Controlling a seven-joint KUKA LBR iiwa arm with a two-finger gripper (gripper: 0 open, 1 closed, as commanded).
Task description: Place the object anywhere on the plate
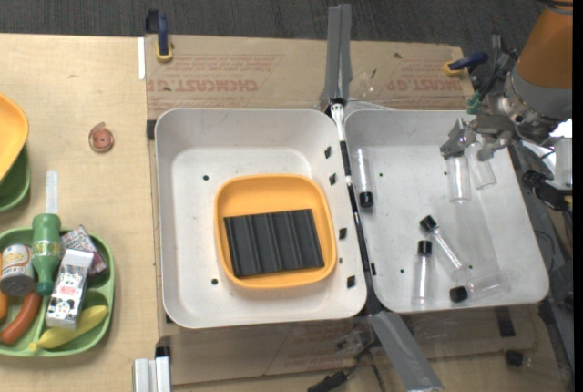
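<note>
An orange square plate [271,188] sits in the left bin [182,153]. A black ribbed slab [273,242] lies flat on its middle. Several clear tubes with black caps lie in the right bin [519,235]: one by the left wall [362,173], one slanted near the middle [444,244], one upright-lying below it [422,273] and one at the front right [478,289]. My gripper [471,147] hangs over the right bin's far right corner. A clear tube [459,181] shows just below it; whether it is held is unclear.
A metal divider [339,62] runs between the bins at the back. Left of the bins, the wooden bench holds a green tray of toy food [55,290], a yellow bowl [11,139] and a small pink disc [101,139]. Blue clamps [158,33] grip the cardboard.
</note>
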